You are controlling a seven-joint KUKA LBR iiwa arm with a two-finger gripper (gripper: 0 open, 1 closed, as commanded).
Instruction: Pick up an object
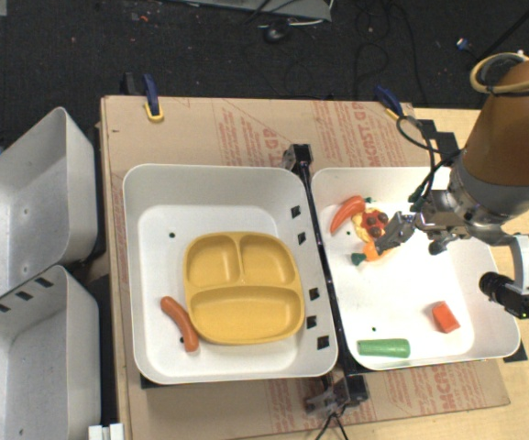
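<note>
Two white bins sit side by side on a brown cardboard sheet (246,126), whose red printing is reversed and too faint for us to read.

The left bin (145,246) holds a yellow divided plate (243,287) near its middle and an orange-red sausage (181,324) by its front left corner.

In the right bin (484,282), a green cucumber-like piece (383,346) lies along the front edge and an orange block (445,317) sits toward the front right corner. A red-orange pepper (345,214) lies near the back left corner, beside a small cluster of toys (371,230) (too jumbled for us to name).

The arm (507,145) is cut off at the right. Its gripper (394,234) hangs low over that cluster, the dark fingers touching or just above it; we cannot tell how far apart they stand, nor whether anything sits between them.
</note>
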